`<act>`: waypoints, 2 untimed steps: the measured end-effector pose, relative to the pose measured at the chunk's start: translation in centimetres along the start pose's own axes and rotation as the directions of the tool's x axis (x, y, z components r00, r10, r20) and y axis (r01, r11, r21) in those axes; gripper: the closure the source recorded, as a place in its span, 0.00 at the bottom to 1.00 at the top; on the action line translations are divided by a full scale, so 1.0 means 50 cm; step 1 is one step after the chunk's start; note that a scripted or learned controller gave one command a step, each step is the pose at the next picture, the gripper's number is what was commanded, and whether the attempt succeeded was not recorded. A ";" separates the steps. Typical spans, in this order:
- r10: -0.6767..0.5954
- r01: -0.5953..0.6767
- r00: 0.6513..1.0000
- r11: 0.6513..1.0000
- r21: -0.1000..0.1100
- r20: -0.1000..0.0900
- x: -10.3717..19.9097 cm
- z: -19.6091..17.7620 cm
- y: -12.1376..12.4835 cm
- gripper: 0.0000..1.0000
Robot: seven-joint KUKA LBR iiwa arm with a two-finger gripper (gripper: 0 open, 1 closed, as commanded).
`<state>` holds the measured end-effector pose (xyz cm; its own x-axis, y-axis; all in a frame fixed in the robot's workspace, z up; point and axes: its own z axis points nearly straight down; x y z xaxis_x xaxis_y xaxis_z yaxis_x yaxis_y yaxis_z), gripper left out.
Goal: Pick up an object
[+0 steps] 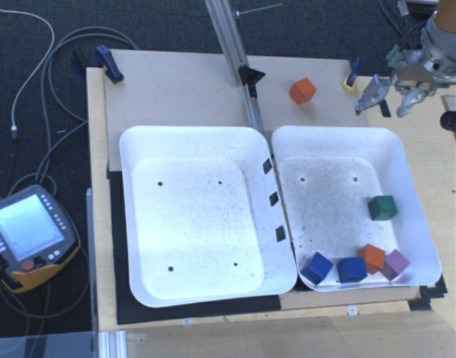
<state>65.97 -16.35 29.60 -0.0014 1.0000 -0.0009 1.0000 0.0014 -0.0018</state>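
While the gripper (382,99) hangs over the bare desk (175,95) beyond the far rim of the right bin (407,155), its fingers (368,95) are spread apart with nothing between them. From the fingers, the nearest loose item is the orange cube (303,90) on the desk, lying toward 9 o'clock and well apart; it sits outside both bins, close to the slanted metal post (229,28). The binned items lie toward 6 o'clock: the green cube (382,207) is alone near the right wall of the right bin, and past it, along the near rim, stand a blue cube (317,267), a second blue cube (351,269), a small orange cube (372,256) and a purple cube (395,262), packed touching or just beside one another. None of these has a marked long axis, so approach angle is likely free. Judged from this layout, the green cube offers the most open room on three sides, though the bin wall at its 3 o'clock limits clearance. The left bin (138,155) lies toward 8 o'clock.
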 end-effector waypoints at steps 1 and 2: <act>-0.001 0.001 1.000 1.000 -0.004 0.002 0.000 -0.024 0.002 1.00; 0.001 -0.001 1.000 1.000 0.010 -0.005 0.082 0.350 -0.151 1.00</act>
<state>58.40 -12.28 12.10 -0.0001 1.0000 0.0037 0.9999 0.0001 -0.0115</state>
